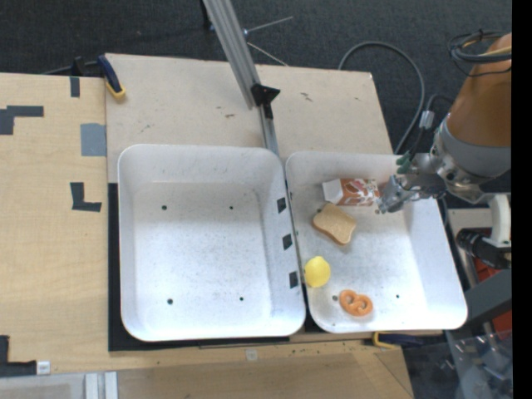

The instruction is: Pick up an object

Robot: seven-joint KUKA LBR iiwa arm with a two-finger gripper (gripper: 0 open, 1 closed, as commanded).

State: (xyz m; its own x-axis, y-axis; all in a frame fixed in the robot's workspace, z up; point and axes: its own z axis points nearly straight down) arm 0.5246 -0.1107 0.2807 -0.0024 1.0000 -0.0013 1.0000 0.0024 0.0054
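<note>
Pale wood covers the bench (208,106), which sits on dark carpet and carries two shallow white bins side by side. A slanted metal rail (237,44) crosses the bench from the top and ends at the seam between the bins. On the viewer's left lies the left bin (133,239), its speckled floor bare apart from a few dark dots. Beside it, touching along the shared edge, lies the right bin (432,256), which holds all four objects.

From the right edge the arm (482,115) reaches in, its orange band above a grey wrist. The gripper (392,196) hangs over the upper part of the right bin, just beside the right end of a white and red packet (353,191); whether they touch is unclear. Its tip is too small and blurred to judge.

Below the packet, just beside it, lies a tan bread-like slice (334,224). Lower, near the bin's left wall, sits a small yellow ball-like object (317,271). Close to the bin's front edge lies an orange pretzel-shaped piece (356,303).
</note>
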